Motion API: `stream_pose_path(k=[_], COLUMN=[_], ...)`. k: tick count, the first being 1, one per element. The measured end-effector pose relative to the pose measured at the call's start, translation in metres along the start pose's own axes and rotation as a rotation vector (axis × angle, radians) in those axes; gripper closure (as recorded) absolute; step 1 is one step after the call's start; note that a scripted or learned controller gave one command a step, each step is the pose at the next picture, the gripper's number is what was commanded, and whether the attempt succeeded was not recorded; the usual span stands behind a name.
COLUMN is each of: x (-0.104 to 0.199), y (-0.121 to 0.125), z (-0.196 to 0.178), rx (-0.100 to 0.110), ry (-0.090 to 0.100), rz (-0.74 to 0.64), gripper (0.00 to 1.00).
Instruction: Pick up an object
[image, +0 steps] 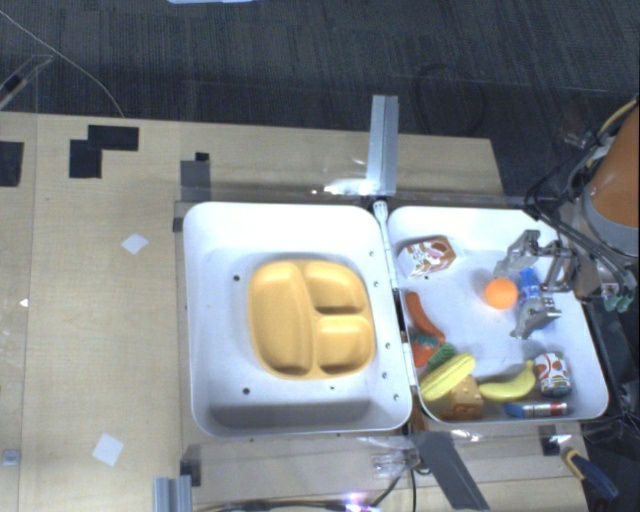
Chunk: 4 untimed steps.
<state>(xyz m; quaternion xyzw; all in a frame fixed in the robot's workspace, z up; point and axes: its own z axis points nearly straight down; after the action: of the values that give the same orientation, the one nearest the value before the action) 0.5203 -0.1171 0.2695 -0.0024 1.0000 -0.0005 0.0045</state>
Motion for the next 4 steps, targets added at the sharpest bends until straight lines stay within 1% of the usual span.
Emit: stream_pose_path(k=[1, 2, 3, 4], x=[0.012, -0.016, -0.021, 0.010], y=[-0.016, -0.063, -0.087, -0.080], z=[0.171, 0.156, 0.166, 0.154], rx=[0.001, 0.001, 0.000, -0.008], ry=[-0.006, -0.002, 0.000, 0.007], rz=[0.043, 0.307, 0.689, 1.005], gripper=[0.00, 0.00, 0.00, 0.00])
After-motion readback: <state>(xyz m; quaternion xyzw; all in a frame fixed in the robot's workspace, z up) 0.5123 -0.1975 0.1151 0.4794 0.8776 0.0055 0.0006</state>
